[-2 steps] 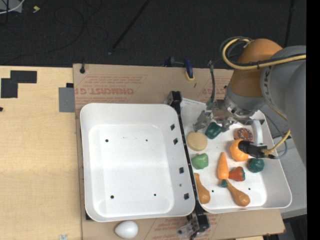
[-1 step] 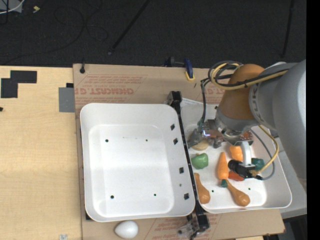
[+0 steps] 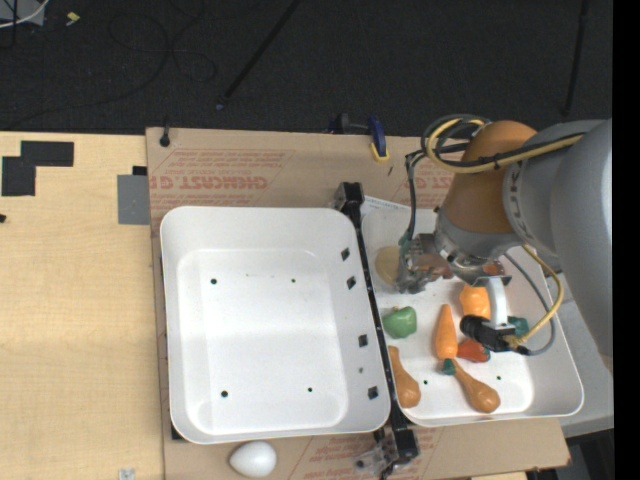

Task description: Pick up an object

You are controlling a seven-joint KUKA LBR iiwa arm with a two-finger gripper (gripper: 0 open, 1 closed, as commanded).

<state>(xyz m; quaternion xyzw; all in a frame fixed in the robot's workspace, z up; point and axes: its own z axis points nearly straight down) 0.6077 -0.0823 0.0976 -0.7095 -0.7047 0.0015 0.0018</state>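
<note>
The right bin (image 3: 560, 388) holds several toy foods. Among them are a green pepper-like piece (image 3: 400, 320), an orange carrot (image 3: 445, 333), a yellow-orange piece (image 3: 475, 301), a small red piece (image 3: 472, 352) and two tan gourd shapes (image 3: 404, 380) (image 3: 479, 392). A pale round piece (image 3: 387, 263) lies at the bin's left wall. My gripper (image 3: 414, 273) hangs low in the bin's upper left part, just right of the pale piece and above the green one. Its tip is dark and partly hidden by the wrist.
The left bin (image 3: 175, 268) stands beside the right one, with a black divider clamp (image 3: 365, 308) between them. A white egg shape (image 3: 252, 458) lies on the bench in front of the left bin. Cables (image 3: 530, 328) loop from the wrist over the right bin.
</note>
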